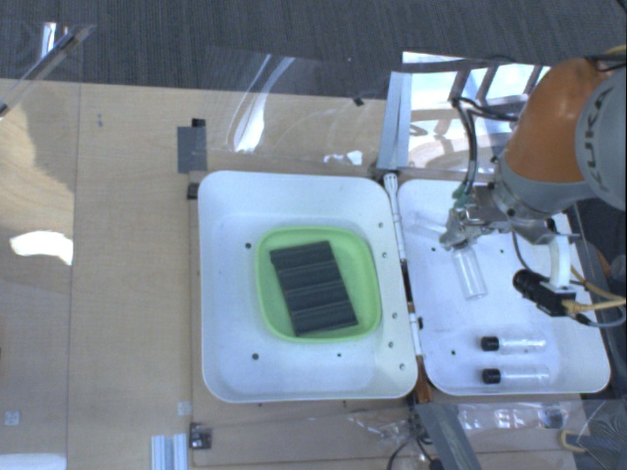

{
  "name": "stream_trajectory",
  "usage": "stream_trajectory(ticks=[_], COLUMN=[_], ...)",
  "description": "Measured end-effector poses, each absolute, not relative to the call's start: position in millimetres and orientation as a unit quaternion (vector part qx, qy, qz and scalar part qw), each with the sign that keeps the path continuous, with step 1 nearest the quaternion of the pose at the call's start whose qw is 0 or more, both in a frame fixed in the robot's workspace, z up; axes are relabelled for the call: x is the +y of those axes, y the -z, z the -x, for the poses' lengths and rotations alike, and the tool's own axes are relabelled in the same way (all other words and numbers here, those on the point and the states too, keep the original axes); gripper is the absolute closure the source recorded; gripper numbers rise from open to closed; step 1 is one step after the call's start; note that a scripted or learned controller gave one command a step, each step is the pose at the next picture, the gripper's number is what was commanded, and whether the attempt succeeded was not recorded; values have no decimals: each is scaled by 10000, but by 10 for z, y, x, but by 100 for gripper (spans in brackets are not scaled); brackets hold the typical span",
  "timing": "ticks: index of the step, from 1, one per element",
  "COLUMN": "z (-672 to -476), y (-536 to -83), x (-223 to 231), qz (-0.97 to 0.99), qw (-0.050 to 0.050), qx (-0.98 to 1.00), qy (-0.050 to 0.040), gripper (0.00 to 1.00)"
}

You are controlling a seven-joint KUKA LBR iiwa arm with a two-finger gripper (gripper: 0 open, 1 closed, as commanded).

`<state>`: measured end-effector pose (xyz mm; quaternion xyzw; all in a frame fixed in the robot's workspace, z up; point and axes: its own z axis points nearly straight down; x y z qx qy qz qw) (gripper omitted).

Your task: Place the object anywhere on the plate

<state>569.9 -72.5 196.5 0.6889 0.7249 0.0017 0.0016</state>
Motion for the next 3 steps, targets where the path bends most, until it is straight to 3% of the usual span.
stream_trajectory(ticks=[1, 2, 3], z=[-5500, -5501, -5662], y=[-1955, -1956, -1852], x=[248, 243, 637], qz=[-6518, -6521, -6497], qw=[9, 11, 14], qx=[7584, 7581, 7601], qy=[-15, -17, -21], gripper=[100, 0, 0])
